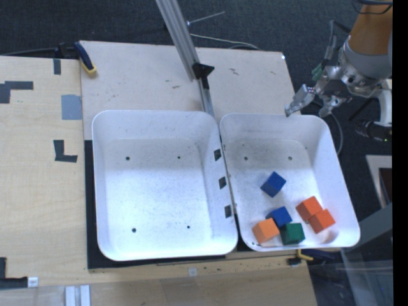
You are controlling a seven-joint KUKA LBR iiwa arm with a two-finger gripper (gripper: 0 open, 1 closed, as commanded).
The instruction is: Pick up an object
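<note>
the hand (310,103) hangs above the right bin's (331,146) far rim, fingers spread, gripping nothing. six blocks lie in that bin's near corner, including a blue block (273,183).

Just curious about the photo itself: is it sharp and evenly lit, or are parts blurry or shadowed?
In the camera view the blocks, such as the blue cube, look fairly crisp; the gripper at the upper right is softer and slightly smeared; the right bin and left bin are evenly lit, with soft grey shading along their walls and no harsh glare.

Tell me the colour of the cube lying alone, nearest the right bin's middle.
Blue cube, clearest in the camera view.
</note>
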